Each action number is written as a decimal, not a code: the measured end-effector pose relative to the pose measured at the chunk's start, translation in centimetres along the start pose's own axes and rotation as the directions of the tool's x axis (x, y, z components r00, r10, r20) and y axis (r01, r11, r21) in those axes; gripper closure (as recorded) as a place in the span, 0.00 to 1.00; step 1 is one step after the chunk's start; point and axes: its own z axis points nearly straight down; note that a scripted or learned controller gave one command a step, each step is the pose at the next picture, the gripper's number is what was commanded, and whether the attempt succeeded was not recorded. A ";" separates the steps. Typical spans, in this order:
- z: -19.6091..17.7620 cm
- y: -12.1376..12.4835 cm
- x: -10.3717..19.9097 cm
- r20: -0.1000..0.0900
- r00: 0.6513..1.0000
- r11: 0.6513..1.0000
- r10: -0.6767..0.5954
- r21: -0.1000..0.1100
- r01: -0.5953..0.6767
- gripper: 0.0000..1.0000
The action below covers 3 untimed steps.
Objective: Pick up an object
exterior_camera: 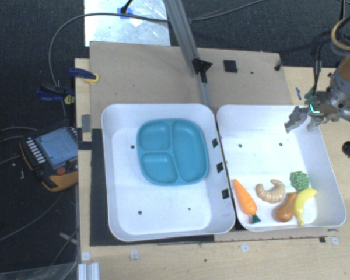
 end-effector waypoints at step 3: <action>8.9 0.1 1.2 0.000 1.000 1.000 -0.001 0.000 0.001 0.00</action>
